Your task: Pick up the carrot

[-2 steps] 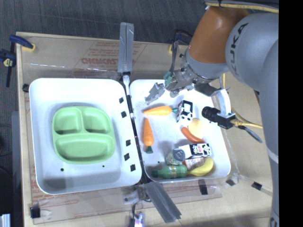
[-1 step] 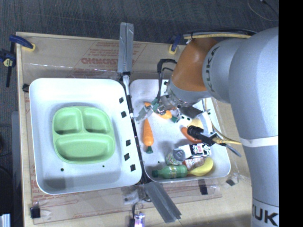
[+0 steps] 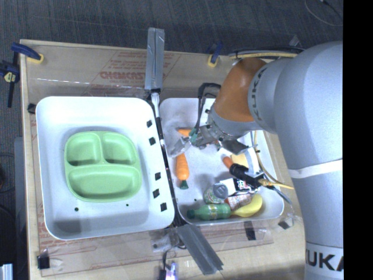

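Observation:
The carrot is orange with a dark green stub at its near end. It lies lengthwise on the floor of the right bin, close to the bin's left wall. My gripper hangs over the far part of that bin, just above and to the right of the carrot's far tip. I see nothing of the carrot inside it. A small orange piece shows right beside the gripper on its left.
The left bin holds a green divided plate. Along the right bin's near wall lie a green bottle, a banana and a small round can. An orange-and-yellow item sits to the carrot's right.

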Available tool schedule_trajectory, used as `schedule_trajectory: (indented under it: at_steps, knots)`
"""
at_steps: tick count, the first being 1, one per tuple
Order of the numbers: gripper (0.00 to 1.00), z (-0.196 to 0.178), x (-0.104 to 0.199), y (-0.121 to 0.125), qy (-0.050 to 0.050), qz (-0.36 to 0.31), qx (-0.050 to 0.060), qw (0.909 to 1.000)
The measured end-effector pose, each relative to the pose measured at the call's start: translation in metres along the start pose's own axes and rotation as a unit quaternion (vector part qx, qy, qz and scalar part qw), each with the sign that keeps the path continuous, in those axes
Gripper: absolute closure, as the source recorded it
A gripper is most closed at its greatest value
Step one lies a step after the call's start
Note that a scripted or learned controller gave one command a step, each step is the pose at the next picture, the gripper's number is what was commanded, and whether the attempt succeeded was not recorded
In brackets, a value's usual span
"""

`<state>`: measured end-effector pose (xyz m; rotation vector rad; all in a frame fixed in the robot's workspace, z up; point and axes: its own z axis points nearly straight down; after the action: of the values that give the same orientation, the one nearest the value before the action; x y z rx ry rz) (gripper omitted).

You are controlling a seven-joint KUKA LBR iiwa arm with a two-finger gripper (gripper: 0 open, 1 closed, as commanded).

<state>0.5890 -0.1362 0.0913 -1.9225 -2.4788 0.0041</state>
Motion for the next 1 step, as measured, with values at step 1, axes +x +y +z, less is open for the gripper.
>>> schedule_trajectory:
  at_steps: [1]
  knots:
    - [1.0,-0.01,0.0003,0.0002,0.0,-0.002,0.001,1.0]
